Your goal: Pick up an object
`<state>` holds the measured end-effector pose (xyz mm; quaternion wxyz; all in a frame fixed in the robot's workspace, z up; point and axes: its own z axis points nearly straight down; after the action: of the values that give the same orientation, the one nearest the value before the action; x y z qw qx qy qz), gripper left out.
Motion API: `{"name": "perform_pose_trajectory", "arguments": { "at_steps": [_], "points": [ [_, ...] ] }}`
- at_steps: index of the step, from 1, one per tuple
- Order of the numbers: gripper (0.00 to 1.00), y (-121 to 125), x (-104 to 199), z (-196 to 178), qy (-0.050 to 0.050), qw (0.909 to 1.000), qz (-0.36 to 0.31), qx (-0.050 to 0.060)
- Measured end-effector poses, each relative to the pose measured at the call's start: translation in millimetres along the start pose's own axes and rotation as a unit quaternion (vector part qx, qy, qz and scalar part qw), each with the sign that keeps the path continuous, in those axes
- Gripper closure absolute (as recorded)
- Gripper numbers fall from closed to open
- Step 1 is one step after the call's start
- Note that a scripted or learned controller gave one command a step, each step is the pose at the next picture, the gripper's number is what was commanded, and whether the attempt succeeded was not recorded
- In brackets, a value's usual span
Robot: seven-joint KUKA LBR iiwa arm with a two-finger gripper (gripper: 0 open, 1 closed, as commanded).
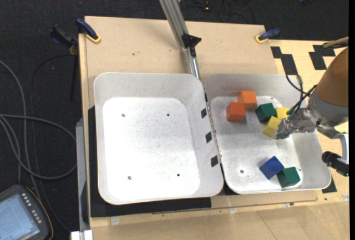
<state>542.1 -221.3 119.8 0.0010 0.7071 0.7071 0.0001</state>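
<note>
1. Two shallow white plastic bins, left [150, 139] and right [310, 161], both with fine dark speckles.
2. Two orange cubes [236, 112], [248, 100].
3. Two green cubes [265, 111], [289, 177].
4. Blue cube [271, 167].
5. Yellow blocks [272, 125].
6. Tan wooden worktop [138, 47], black squares at right corner.
7. Grey arm [333, 103], orange band.
8. Blue-and-yellow clamps [87, 30].

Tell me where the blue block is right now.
The blue block sits in the right bin, near its front edge, touching a green block on its right.
</note>
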Motion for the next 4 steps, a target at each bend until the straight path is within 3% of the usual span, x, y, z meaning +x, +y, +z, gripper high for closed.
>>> {"name": "perform_pose_trajectory", "arguments": {
  "at_steps": [3,4],
  "points": [
    [1.0,3.0,7.1,-175.0,-0.001,1.0,-0.002,-0.003],
    [1.0,17.5,62.1,-177.9,0.001,1.0,-0.004,-0.001]
  ]
}}
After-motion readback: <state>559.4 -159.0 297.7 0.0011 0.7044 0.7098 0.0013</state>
